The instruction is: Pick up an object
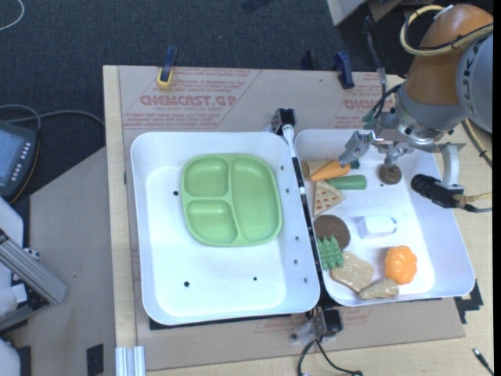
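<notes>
My gripper (373,160) hangs over the far part of the right bin (438,245), open, with nothing between its fingers. Its left finger (354,147) is close to the thick end of an orange toy carrot (327,171), which lies next to a green pickle-like stick (348,182). Nearer in the same bin lie a tan wedge cracker (326,199), a round brown patty (331,229), a small white block (377,225), an orange pumpkin-like piece (400,264), a green leafy piece (329,251) and two pale bread pieces (354,271).
The left bin (156,233) holds a light green divided plate (232,199). A raised rim (299,210) separates the two bins. The arm comes in from the upper right above the right bin's far corner.
</notes>
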Robot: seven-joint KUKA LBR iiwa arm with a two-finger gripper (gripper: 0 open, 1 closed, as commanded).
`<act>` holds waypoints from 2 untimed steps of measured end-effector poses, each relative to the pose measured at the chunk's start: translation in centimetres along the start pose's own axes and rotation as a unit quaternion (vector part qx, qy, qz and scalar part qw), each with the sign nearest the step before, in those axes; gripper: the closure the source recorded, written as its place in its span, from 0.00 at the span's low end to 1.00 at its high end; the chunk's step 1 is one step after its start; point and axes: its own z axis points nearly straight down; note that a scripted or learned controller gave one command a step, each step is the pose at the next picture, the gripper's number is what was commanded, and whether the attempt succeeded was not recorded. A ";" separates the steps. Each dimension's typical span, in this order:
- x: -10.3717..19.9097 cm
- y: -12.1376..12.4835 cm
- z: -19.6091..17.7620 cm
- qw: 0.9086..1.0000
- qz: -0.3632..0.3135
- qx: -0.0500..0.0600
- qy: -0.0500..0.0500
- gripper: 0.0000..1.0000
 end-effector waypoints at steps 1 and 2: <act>0.4 -0.6 4.5 1.000 0.000 0.000 0.000 0.00; 0.5 -0.7 9.4 1.000 0.001 0.000 0.000 0.00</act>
